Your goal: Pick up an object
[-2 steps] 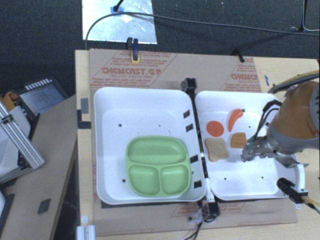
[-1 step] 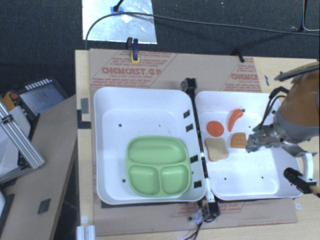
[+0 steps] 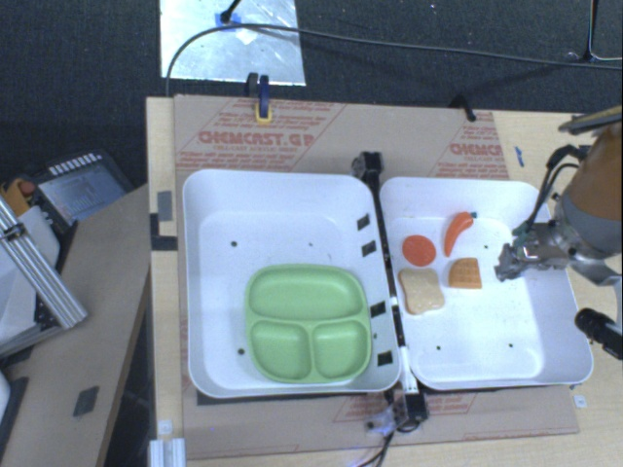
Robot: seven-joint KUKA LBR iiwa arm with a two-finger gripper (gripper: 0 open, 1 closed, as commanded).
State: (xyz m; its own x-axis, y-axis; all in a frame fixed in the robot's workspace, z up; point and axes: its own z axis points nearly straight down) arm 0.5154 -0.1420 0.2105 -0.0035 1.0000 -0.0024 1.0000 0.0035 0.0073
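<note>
The right bin (image 3: 487,358) holds a round red tomato slice (image 3: 419,250), an orange carrot (image 3: 458,231) with a blue-green tip, an orange-brown wedge (image 3: 465,273) and a pale bread-like piece (image 3: 421,291). My gripper (image 3: 513,260) hangs over the right side of this bin, just right of the orange-brown wedge and apart from it. Nothing shows between its fingers.
The left bin (image 3: 224,212) carries a green three-compartment plate (image 3: 308,321). Black clips (image 3: 370,166) run along the seam between the bins. A grey device (image 3: 78,191) and a metal rail (image 3: 39,275) lie off the bench to the left.
</note>
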